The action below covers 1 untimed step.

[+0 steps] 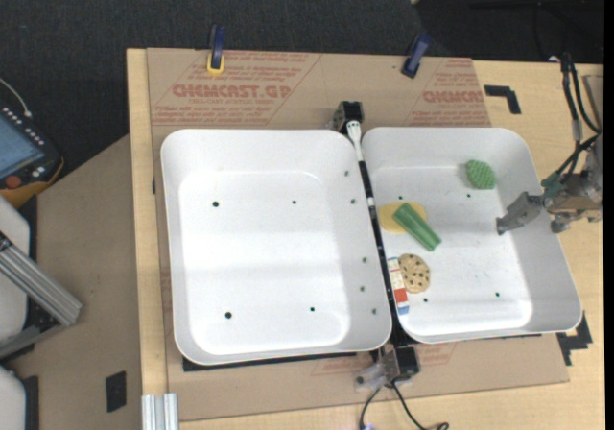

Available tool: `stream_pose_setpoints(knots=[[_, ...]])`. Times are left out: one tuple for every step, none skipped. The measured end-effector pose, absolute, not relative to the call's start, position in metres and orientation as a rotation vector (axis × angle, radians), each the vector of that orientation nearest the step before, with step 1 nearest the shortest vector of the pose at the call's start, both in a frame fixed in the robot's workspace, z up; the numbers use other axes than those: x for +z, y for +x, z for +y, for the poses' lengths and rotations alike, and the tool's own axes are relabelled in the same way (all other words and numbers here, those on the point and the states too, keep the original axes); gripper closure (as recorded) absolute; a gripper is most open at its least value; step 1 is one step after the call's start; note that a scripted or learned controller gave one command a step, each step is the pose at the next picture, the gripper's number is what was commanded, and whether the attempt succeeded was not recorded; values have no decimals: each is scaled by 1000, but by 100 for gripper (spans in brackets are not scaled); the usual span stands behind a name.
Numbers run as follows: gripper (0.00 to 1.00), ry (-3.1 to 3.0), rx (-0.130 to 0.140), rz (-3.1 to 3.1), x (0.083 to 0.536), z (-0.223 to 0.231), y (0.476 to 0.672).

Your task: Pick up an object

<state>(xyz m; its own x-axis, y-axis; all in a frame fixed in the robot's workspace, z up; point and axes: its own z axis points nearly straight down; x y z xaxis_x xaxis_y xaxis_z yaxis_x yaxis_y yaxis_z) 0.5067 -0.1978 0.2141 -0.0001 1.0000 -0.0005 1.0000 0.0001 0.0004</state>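
While the left bin (259, 246) is seen bare of objects apart from small dark dots on its floor, every loose item is gathered in the right bin (499, 318), both bins being set side by side on a cardboard sheet (288, 83) printed with red lettering. A blue-and-yellow clamp (217, 52) is fixed at the sheet's far edge on the left, and a second blue clamp (416, 55) is fixed at the far edge further right. Between the bins a dark divider strip (368, 207) is seen running from the far edge to the near edge.

Against the right bin's left wall, a yellow piece (391, 217) is seen with a green block (418, 226) lying across it, tilted and touching it. Just nearer along the same wall, a round cookie-like piece (413, 273) is placed, with a small red, white and blue item (398, 292) touching it at the wall. Well apart from these, a round green textured object (480, 174) is seen near the bin's far right corner.

At the bin's right edge, the gripper (507, 219) is shown reaching in over the rim, its tip pointed toward the bin's middle. No object is seen at its tip, and whether its fingers are spread or closed cannot be told.
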Motion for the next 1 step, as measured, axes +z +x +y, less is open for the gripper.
stream_pose_setpoints(knots=[[100,2218,1,2219,225,-198,507]])
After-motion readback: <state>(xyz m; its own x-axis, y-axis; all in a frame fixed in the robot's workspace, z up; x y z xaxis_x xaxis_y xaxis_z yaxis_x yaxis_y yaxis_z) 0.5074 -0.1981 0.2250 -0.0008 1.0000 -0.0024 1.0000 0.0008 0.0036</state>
